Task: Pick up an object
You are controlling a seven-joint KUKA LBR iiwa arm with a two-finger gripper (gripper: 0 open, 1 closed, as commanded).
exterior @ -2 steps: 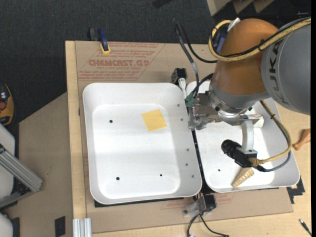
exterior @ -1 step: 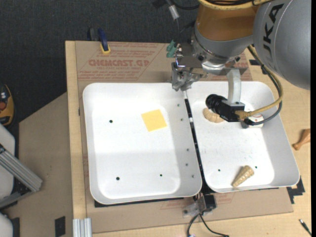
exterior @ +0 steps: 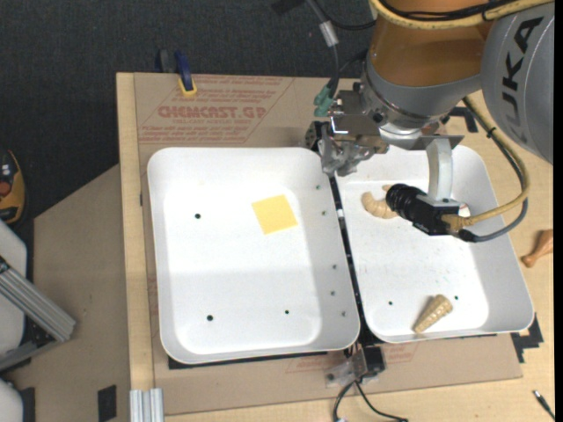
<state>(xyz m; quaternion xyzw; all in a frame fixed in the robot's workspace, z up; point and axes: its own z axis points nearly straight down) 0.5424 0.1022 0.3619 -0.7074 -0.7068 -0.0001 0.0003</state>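
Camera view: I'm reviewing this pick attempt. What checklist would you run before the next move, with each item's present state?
1. Things to pick are present: ok. A yellow square lies in the left bin; a curved beige piece and a beige cone lie in the right bin.
2. Targets are well apart from each other: ok.
3. Pincer is above a target: not ok. It sits at the far rim where the two bins meet.
4. Pincer is ready to grasp: cannot tell from this angle.
5. Yellow square lies flat with bare floor around it: ok, probably the easiest target.
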